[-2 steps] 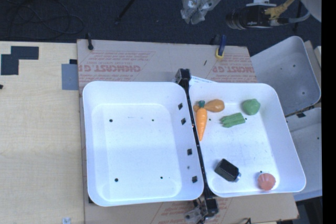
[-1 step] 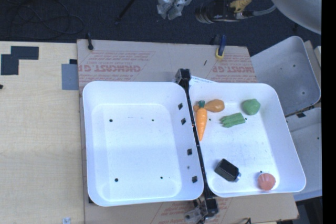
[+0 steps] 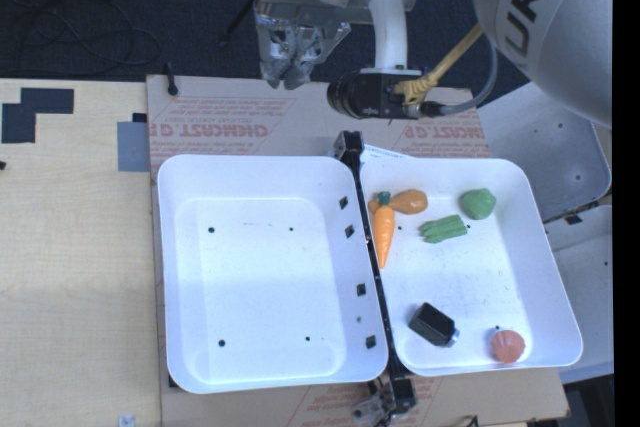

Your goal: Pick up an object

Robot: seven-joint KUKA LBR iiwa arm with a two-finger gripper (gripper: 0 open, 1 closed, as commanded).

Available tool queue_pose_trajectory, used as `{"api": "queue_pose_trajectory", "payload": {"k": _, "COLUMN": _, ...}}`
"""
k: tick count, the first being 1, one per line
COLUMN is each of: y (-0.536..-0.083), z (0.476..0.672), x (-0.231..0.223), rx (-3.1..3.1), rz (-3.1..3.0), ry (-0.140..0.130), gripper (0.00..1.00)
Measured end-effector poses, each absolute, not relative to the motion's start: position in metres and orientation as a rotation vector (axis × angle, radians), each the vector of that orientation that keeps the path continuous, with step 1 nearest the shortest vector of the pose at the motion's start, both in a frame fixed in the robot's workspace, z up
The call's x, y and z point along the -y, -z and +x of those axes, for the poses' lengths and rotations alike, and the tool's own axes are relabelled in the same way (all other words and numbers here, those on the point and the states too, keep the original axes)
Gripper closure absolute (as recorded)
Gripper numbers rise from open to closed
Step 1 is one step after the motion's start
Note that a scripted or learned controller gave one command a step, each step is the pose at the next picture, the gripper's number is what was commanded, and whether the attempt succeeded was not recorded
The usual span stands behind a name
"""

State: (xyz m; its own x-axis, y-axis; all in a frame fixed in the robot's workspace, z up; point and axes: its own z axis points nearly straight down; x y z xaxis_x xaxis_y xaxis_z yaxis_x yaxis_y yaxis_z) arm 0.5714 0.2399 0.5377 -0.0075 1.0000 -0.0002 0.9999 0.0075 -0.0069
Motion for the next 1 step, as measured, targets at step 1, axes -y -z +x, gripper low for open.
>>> {"api": "queue_pose_trajectory", "payload": {"k": 1, "y": -0.5463, "z": 0.5739, "x": -0.2394, "rx": 2.228, "rz": -2.21, "ry": -0.015, "gripper": 1.0}}
